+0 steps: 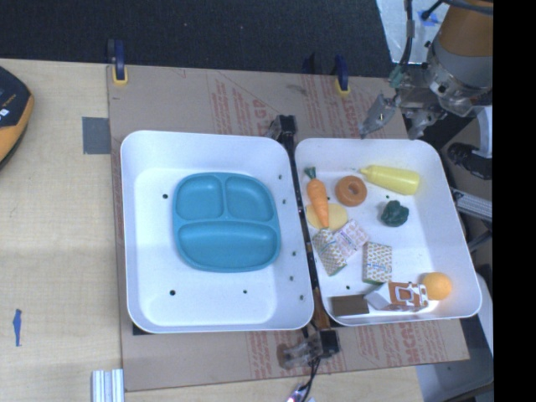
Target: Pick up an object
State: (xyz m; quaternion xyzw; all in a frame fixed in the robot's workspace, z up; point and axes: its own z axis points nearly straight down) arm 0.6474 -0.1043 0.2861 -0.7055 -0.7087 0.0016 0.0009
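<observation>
The right bin (448,224) holds several small items: a carrot (316,196) lying over a pale yellow piece (333,217), a brown doughnut (351,191), a yellow bottle (392,178) and a dark green broccoli piece (394,214). Nearer the front lie two foil packets (338,246), an orange (435,287), a small carton (404,296) and a brown bar (347,306). My gripper (395,121) hangs above the bench just beyond the right bin's far edge, open, with nothing between its fingers (374,116).
The left bin (142,224) carries a blue divided plate (226,222). Clamps (120,64) pin the cardboard sheet at the back. A yellow and black object (10,111) sits at the far left of the bench.
</observation>
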